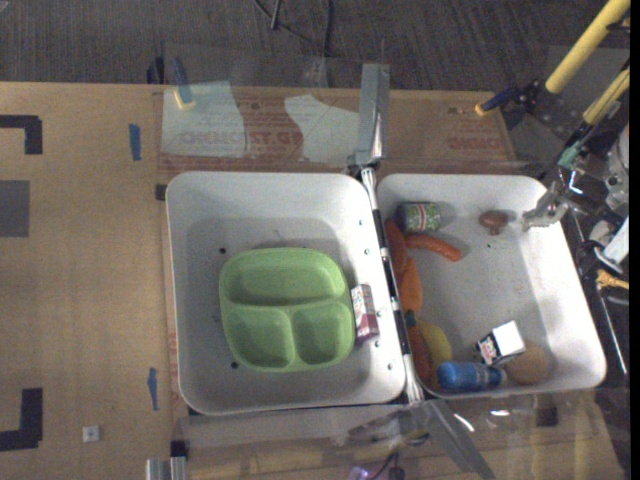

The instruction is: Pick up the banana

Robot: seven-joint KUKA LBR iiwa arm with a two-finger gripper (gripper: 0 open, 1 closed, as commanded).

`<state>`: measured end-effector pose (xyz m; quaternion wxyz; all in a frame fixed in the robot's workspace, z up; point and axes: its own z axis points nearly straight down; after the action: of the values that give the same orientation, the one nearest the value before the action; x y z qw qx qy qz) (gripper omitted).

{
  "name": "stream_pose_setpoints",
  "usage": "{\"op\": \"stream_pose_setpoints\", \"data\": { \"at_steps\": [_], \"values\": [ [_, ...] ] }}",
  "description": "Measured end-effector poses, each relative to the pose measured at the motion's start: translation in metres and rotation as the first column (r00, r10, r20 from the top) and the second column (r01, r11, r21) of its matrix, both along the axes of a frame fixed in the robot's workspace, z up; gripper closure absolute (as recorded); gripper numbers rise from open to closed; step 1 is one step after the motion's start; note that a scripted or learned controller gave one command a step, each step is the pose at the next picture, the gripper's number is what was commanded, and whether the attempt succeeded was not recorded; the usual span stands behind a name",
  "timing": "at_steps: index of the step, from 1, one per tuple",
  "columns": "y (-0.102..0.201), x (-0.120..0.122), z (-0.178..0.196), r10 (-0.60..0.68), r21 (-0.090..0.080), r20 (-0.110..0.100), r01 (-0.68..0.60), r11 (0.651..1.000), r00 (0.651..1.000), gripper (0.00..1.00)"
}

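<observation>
In the right bin (560, 298), the gripper (547, 208), whose opening I cannot tell, sits near the far rim and should descend squarely over the banana (436, 342), wedged by the left wall, avoiding the blue bottle (466, 375).

A pale wooden bench (80, 298) is seen from above, marked with black corner tape (24, 133) and strips of blue tape (134, 141) near its left edge. Dark grey carpet (120, 18) is crossed by a black cable (300, 8) beyond its far edge.
</observation>
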<state>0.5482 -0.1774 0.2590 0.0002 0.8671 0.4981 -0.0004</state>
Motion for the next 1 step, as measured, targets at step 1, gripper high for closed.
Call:
{"op": "stream_pose_setpoints", "data": {
  "at_steps": [1],
  "values": [
    [-0.0282,-0.0043,-0.1428,0.013,0.007,-0.006,-0.013,1.0,1.0,0.0]
  ]
}}
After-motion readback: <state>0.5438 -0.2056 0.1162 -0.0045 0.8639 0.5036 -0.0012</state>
